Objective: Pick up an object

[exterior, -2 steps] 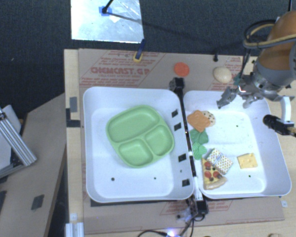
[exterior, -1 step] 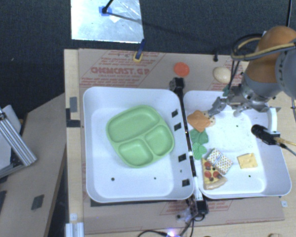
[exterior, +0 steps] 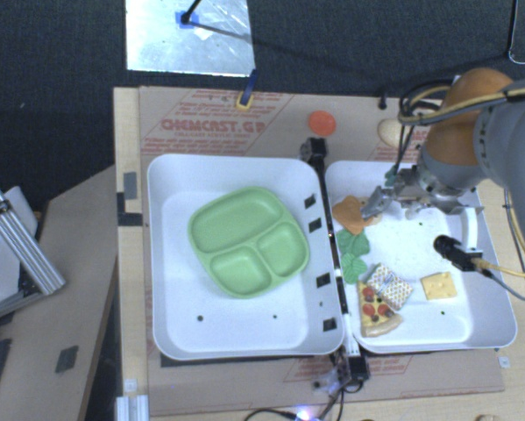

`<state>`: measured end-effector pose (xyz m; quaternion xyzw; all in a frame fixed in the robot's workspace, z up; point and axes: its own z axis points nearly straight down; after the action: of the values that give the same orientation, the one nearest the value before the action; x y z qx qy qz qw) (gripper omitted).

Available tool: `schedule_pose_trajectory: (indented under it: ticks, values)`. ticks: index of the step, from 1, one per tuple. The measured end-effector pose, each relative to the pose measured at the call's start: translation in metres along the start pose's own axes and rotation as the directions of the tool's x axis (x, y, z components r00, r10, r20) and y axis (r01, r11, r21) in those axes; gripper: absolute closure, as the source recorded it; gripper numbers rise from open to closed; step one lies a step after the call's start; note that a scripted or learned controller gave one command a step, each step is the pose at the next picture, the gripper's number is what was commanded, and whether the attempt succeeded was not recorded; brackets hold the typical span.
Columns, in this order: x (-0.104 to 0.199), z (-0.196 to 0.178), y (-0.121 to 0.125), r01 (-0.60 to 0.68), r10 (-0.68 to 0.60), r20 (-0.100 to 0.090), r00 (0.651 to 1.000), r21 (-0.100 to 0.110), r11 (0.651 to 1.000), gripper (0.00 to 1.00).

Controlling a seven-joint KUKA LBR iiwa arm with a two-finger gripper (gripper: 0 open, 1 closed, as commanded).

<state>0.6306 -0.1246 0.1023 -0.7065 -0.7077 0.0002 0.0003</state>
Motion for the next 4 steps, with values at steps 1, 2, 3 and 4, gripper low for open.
schedule_pose_trajectory:
  ticks: [1, 2, 3, 4]
  values:
    - [0.001, 0.014, 0.002, 0.0, 0.0, -0.001, 1.0, -0.004, 1.0, 0.0]
    - [0.001, 0.001, 0.005, 0.0, 0.0, -0.001, 1.0, -0.013, 1.0, 1.0]
    - [-0.004, -0.059, 0.014, 0.003, -0.003, 0.002, 1.0, -0.008, 1.0, 1.0]
    - [-0.002, -0.103, 0.017, 0.004, -0.004, 0.001, 1.0, -0.007, 1.0, 1.0]
